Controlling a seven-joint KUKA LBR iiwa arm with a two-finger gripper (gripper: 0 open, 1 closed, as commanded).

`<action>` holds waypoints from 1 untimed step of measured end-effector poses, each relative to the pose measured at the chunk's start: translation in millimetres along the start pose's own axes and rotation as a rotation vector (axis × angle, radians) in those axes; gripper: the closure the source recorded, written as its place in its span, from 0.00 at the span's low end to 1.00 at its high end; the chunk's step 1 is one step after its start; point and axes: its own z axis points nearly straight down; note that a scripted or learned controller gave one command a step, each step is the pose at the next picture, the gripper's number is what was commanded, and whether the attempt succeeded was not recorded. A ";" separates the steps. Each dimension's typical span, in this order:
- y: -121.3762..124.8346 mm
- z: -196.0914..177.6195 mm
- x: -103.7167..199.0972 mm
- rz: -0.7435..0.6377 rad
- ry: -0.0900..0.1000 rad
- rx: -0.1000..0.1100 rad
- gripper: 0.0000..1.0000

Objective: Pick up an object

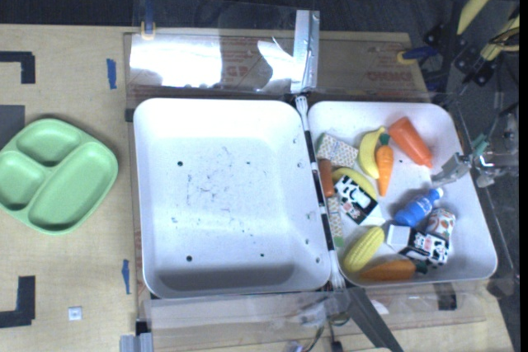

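Observation:
The right bin (478,260) holds several toy foods: an orange wedge (410,140), a banana (370,151), a small carrot (384,163), a blue bottle (417,208), a black-and-white box (356,198), a corn cob (363,247), a long carrot (390,269) and a printed carton (435,243). My gripper (464,164) shows as a pale metallic shape at that bin's right rim, just right of the orange wedge and above the blue bottle. Nothing is seen held in it.
The left bin (157,128) lies beside the right one, sharing a middle rim. A green divided plate (54,174) rests on the bench at far left. A clear plastic panel (223,58) stands behind the bins. Dark stands and cables are at the back right.

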 end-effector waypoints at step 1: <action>42.3 68.5 32.1 -0.443 0.000 -0.001 0.00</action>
